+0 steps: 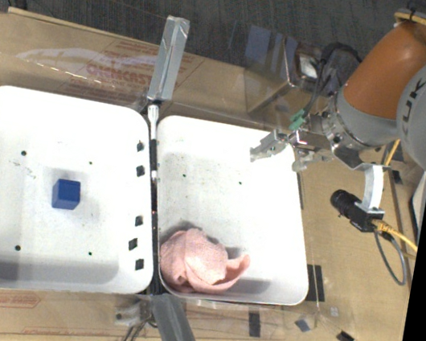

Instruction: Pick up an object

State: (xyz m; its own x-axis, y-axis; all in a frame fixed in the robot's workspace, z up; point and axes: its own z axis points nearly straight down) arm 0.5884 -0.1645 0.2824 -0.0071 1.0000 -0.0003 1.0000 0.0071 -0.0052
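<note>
My gripper (281, 152) hung over the far right corner of the right bin (287, 211), fingers spread apart and pointing down, nothing between them, touching nothing as far as I could tell. It looked high above the floor of the bin, so I read this as a hover before a descent, not a grasp. The arm (389, 74) came in from the right, orange band above the wrist, cables trailing off by the right rim.

Nearest thing to grab was the pink cloth (198, 261), bunched up against the near wall of the right bin, toward its near left corner. Well apart from the gripper. A soft crumpled heap, so folds would give the fingers something to pinch; sitting tight to the wall could crowd one finger though.

Other candidate: blue cube (67, 194) in the left bin (9, 121), left of centre, alone on open floor, clear of all walls. Further reach, across the divider between the bins.

Nothing picked yet; task not started in any visible sense.
</note>
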